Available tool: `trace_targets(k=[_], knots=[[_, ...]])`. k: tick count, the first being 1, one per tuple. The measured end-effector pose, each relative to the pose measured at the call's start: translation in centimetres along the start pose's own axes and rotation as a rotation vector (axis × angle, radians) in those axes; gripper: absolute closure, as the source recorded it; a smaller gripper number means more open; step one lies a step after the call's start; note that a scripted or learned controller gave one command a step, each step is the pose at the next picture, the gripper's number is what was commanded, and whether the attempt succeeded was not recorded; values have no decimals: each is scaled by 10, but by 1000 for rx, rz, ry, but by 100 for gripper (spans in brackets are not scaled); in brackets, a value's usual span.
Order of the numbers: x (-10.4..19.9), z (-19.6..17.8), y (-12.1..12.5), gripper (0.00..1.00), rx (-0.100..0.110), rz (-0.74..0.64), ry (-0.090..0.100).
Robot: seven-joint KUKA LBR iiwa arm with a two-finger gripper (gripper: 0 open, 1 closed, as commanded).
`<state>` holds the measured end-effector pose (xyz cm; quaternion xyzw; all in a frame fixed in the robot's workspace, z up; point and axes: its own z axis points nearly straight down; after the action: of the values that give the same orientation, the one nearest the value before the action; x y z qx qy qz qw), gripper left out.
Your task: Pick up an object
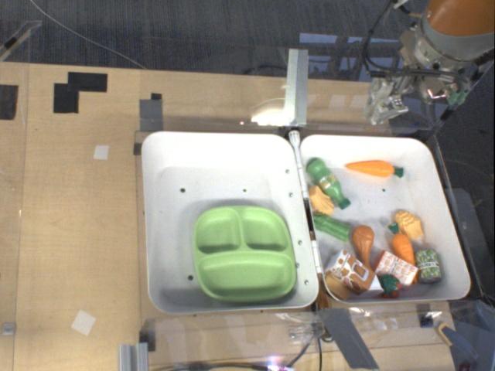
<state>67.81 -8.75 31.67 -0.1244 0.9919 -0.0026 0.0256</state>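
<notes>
We see the arm [456, 6] at top right, orange band visible, w/ the gripper [387, 103] hanging above the far edge of the right bin [433, 161], over the surface [77, 207] just beyond the rim. It's clear of all the toys. Fingers state: we can't tell, too small and cluttered w/ cables to read.

Right bin contents: an orange carrot [373, 168] lies across the far part, apart from the rest. A green bottle [325, 180] sits near the divider on the left side, a small yellow piece [320, 201] touching it just below. A green pepper-like piece [332, 227] lies below that. A chicken leg [363, 240] sits mid-bin. Near the front edge, packed close: a brown-white carton [349, 273], a red-white box [396, 269], a 2nd carrot [403, 247], a yellow pastry-like item [409, 225] and a small green can [428, 265] at the right.

Left bin [170, 168] holds a green divided plate [244, 252], toward the front.
</notes>
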Motion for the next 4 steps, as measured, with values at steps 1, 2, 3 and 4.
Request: trace_targets(k=[1,2,3,4], knots=[[23,46,41,100,-11,14,42],[19,31,41,100,-8,12,27],[16,17,41,100,-5,10,16],[13,3,42,100,-3,8,4]])
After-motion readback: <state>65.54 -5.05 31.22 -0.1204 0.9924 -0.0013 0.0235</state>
